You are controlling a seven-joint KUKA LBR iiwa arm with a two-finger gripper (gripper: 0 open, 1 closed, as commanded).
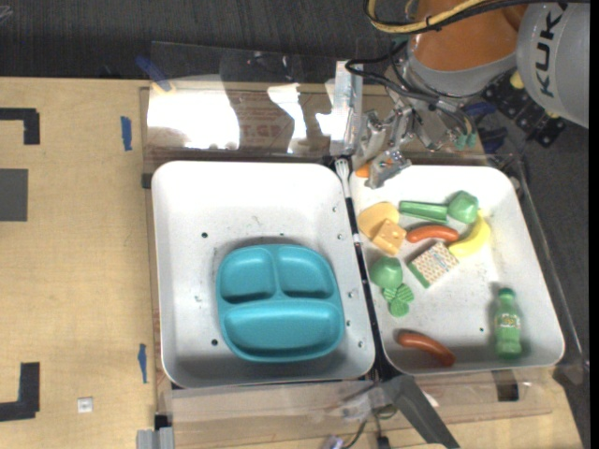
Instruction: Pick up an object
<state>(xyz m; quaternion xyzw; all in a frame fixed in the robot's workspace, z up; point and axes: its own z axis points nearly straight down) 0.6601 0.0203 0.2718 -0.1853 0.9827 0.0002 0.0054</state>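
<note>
My gripper (385, 157) hangs over the far left corner of the right bin (538, 279), close to the wall between the two bins. Just below it in that bin lie an orange wedge (381, 226), a long green vegetable (438, 210), a red pepper (431, 234) and a yellow banana (474, 237). A small speckled card (433, 265) and a green leafy piece (387, 277) rest near the middle. A green bottle (507, 323) lies at the right wall and a red sausage (424, 346) at the near edge.
The left bin (178, 213) holds a teal divided plate (277, 299). A clear plastic sheet (243, 110) lies behind the bins. Cables loop above the wrist (440, 7). Wooden bench top (65, 251) spreads to the left.
</note>
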